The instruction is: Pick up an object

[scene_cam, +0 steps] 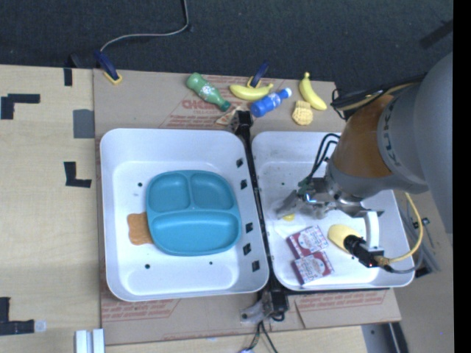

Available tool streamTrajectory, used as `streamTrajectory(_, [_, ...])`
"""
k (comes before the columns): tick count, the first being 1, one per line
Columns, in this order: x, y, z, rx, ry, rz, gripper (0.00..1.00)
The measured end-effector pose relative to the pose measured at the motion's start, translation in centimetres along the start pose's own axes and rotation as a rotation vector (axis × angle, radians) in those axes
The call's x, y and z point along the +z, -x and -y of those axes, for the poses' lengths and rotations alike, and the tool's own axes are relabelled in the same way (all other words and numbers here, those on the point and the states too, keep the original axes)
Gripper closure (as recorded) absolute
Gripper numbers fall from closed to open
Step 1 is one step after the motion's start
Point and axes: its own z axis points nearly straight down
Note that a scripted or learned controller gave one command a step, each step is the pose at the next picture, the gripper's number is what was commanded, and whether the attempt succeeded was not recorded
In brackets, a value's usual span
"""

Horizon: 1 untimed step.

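A cardboard sheet (147, 98) covers the bench under two white bins, with dark carpet along the top of the frame and pale wood at the left. The left bin (118, 168) holds a blue tray (193, 212) with three sections, and a tan slab (137, 229) pokes out from under the tray's left edge. In the right bin (276, 149) the arm (401, 142) comes in from the right, and its gripper (294, 204) sits low near the bin's centre, fingers pointing left; they look slightly apart with nothing between them, though the blur there makes this uncertain. A small yellow bit (288, 216) lies on the floor just below the fingertips. Two red-and-white packets (309, 252) lie side by side in the lower part of the right bin, and a yellow lump (341, 234) rests just right of them, touching the arm's black fitting. Above the bins, on the cardboard, lie a green bottle (207, 91), a banana (251, 91), a blue bottle (269, 102), a second banana (312, 93) and a yellow corn piece (302, 112).
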Motion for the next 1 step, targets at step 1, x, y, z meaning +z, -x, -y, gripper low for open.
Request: streamTrajectory(1, [-7.3,8.24,-12.09,-0.002,0.005,0.003,0.0])
